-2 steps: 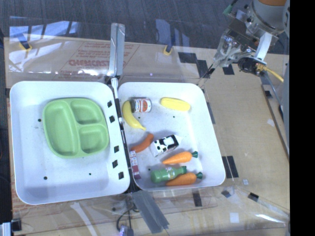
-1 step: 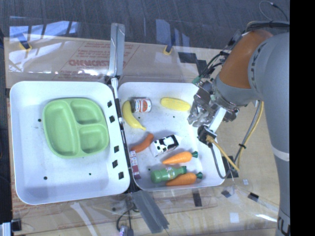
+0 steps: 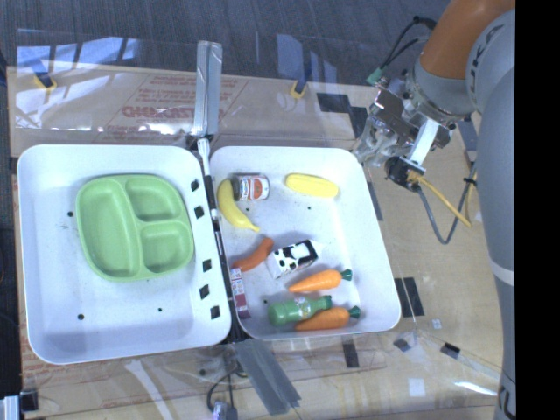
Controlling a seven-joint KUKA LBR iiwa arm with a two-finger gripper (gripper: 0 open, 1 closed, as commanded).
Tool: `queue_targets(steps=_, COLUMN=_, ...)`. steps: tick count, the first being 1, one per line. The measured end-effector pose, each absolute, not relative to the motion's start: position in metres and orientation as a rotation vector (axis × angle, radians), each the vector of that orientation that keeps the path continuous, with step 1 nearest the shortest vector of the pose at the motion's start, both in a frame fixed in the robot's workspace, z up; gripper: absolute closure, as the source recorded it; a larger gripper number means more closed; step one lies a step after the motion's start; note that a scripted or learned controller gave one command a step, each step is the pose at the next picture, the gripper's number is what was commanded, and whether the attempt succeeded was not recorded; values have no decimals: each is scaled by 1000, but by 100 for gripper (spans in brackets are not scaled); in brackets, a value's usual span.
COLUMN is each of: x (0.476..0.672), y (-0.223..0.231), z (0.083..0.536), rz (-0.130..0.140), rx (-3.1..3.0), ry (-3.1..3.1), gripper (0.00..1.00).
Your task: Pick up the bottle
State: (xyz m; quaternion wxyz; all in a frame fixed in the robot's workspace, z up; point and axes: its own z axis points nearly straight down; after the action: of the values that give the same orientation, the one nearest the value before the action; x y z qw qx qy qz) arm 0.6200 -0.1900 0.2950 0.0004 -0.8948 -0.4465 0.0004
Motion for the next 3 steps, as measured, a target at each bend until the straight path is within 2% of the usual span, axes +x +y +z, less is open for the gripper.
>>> queue_targets(steps=1, x=654, y=-200, z=398, rz=-3, rx=-2736, ry=-1545, gripper=100)
queue_targets(steps=2, x=655, y=-152, z=203, rz=12, rx=-2718, ry=-1562, gripper=100)
queue_targets(steps=3, x=658, y=-174, z=315, rz=-5, rx=-2678, ry=-1648, gripper=100)
